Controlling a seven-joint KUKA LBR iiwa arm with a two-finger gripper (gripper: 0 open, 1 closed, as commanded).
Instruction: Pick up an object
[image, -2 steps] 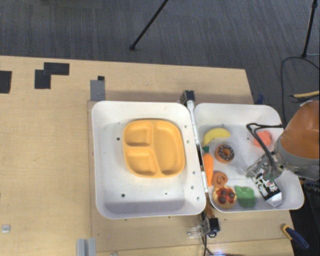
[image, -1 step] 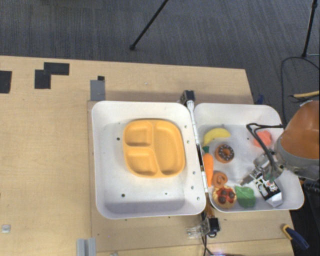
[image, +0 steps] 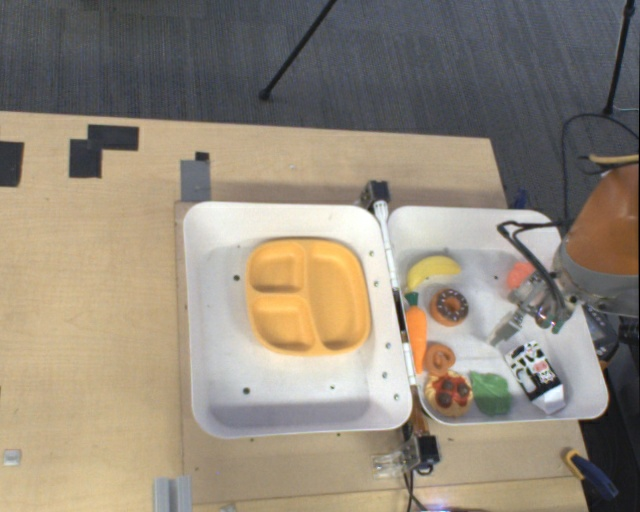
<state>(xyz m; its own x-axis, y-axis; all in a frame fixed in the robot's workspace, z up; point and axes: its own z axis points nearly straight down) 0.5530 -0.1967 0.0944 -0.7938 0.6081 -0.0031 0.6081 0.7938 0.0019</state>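
We saw two shallow white plastic bins side by side on the pale wooden bench (image: 90, 330). The left bin (image: 215, 400) held a yellow-orange plastic divided plate (image: 305, 295) with three compartments, lying flat near its middle.

The right bin (image: 590, 395) held the small toy objects. A yellow toy banana (image: 433, 269) lay near its upper left part, and just below it sat a round brown doughnut with coloured sprinkles (image: 450, 306). An orange toy carrot (image: 416, 330) lay along the bin's left wall, with a small orange ring-shaped piece (image: 439, 356) just beside its lower end. In the lower left corner we saw a round tart-like toy with dark and red berries (image: 449, 393), and touching its right side a green blocky piece (image: 490, 392). A black-and-white patterned carton (image: 535, 376) lay tilted near the lower right corner. A small orange-red piece (image: 519, 274) showed near the upper right, partly hidden by the arm's cables.

The grey arm with its orange band (image: 610, 235) came in from the right over this bin. The metal two-finger gripper (image: 512, 325) hung above the bare floor between the doughnut and the carton, its fingers slightly apart and holding nothing; no object was between them.
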